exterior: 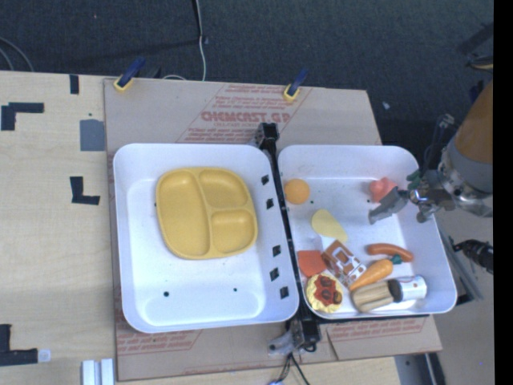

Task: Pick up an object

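The yellow plate (207,212) sits in the left bin (128,215). The toys, like the orange ball (296,191) and carrot (371,274), all lie in the right bin (353,152). By that bin's right edge, the gripper (394,203) hangs open over the toys with nothing in it, so the picking up is not done yet.

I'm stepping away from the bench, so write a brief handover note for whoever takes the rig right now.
Gripper: over the right bin, near its right wall, nothing seen between its fingers; open or shut is unclear.
Things: the pink piece lies just beside the gripper, the orange ball by the bin's left wall, and the carrot, sausage and other toy food toward its near side. The yellow divided plate sits in the left bin.
Done: nothing lifted yet.
Left: grasp one object and raise it.
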